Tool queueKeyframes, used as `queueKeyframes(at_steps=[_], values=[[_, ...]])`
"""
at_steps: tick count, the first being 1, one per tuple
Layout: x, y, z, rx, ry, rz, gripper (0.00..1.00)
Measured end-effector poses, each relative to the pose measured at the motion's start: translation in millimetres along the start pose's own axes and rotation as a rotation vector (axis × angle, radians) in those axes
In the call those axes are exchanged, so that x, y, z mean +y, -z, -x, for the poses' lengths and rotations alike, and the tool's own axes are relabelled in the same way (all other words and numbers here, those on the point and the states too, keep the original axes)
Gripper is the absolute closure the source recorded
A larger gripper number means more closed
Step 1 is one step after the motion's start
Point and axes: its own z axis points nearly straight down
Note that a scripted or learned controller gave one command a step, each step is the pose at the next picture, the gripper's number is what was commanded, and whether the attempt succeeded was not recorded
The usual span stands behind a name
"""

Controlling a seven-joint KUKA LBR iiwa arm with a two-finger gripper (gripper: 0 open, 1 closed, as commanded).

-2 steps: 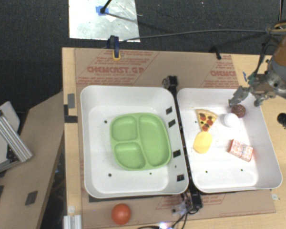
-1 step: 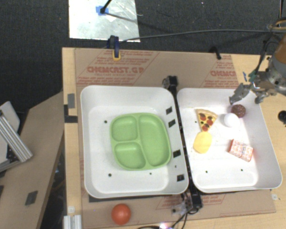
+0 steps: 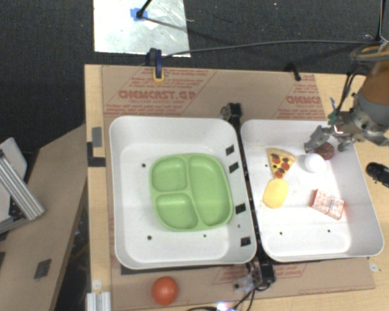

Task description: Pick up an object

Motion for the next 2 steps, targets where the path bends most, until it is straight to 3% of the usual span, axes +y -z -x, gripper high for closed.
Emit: queueKeyframes(at_steps=[2], values=[[2,-85,-10,0.000,0.002,0.004,0.00]])
